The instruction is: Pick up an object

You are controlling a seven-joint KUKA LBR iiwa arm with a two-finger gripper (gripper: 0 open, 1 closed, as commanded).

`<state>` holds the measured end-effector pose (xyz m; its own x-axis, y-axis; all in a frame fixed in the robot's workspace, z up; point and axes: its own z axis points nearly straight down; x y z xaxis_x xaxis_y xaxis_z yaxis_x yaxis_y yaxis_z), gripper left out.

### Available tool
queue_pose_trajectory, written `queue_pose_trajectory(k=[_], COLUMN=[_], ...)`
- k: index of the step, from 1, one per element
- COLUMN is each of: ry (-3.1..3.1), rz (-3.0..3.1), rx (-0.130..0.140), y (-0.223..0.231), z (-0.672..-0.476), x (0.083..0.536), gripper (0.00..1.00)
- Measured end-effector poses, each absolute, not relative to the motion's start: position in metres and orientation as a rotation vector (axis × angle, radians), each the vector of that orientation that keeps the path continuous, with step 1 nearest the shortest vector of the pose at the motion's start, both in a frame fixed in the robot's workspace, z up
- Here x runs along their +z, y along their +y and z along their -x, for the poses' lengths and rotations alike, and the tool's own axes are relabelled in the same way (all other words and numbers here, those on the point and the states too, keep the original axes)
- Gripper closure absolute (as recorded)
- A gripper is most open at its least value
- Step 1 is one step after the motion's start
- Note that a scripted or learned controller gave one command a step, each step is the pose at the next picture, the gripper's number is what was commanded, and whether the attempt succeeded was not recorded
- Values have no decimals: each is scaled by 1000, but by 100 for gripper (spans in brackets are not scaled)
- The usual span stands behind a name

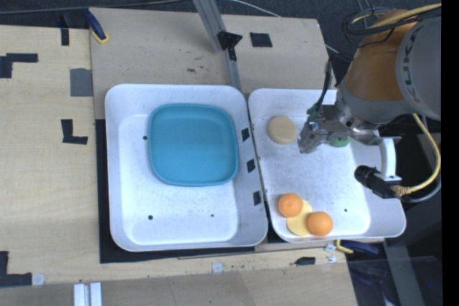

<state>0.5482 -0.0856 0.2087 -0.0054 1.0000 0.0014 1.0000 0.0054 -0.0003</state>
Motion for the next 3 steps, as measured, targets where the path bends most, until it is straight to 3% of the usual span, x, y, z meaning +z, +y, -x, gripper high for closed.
queue_pose_trajectory(k=[3], ry=[-2225], rz=[2216], rx=[0], y=[63], z=[-574], x=[210], gripper=[100])
